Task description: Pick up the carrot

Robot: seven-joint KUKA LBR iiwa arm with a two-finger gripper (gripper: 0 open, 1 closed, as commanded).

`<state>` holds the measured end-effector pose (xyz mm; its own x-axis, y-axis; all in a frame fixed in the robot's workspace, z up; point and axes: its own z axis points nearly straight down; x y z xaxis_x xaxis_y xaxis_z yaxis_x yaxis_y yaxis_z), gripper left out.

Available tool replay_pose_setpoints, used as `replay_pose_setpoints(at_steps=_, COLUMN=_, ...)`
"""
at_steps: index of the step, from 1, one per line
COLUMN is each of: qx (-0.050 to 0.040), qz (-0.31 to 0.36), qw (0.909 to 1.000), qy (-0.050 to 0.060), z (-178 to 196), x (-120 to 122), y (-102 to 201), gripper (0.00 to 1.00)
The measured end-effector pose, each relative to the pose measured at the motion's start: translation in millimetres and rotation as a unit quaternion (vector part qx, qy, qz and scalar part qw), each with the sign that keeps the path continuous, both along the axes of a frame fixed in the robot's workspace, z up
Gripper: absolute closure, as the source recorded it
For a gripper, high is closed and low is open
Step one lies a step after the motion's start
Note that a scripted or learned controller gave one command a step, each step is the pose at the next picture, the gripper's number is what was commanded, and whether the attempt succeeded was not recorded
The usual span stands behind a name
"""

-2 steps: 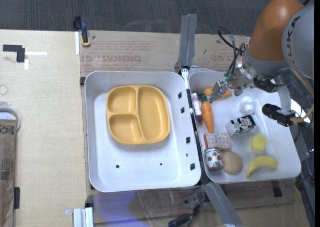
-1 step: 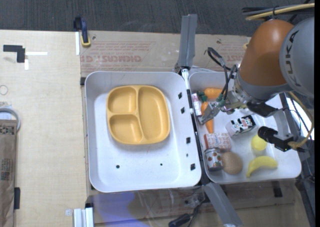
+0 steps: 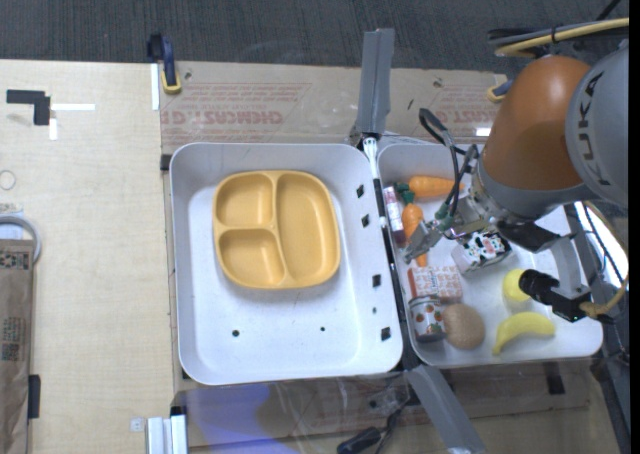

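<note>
Camera view: carrot lies upper part of right bin, right of centre frame. Gripper just below it; grip state cannot tell. Carrot judged light, stiff, smooth, tapered; grasp across thick middle. Second orange piece beside.

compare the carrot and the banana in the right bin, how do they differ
The carrot is orange and nearly straight; the banana is yellow and curved. The carrot lies at the far end of the right bin, near the top wall; the banana lies at the near end, by the bottom wall. The carrot sits close to the arm's wrist; the banana lies apart from it. Both rest flat in the same bin.
</note>
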<state>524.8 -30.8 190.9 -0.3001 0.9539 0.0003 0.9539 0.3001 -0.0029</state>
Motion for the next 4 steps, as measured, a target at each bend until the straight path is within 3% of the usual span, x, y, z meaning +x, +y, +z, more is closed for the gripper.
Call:
replay_pose_setpoints(at_steps=1, qx=-0.0002, qz=-0.001, qw=1.0, qy=0.0, z=9, x=1, y=-2, gripper=1.0)
replay_pose_setpoints(at_steps=2, qx=-0.0006, qz=-0.086, qw=0.9963, qy=-0.001, z=42, x=-8, y=33, gripper=1.0)
replay_pose_setpoints(at_steps=3, qx=-0.0008, qz=0.061, qw=0.9982, qy=-0.002, z=131, x=-17, y=-4, gripper=1.0)
replay_pose_setpoints(at_steps=4, qx=-0.0007, qz=0.171, qw=0.9852, qy=-0.003, z=179, x=-45, y=37, gripper=1.0)
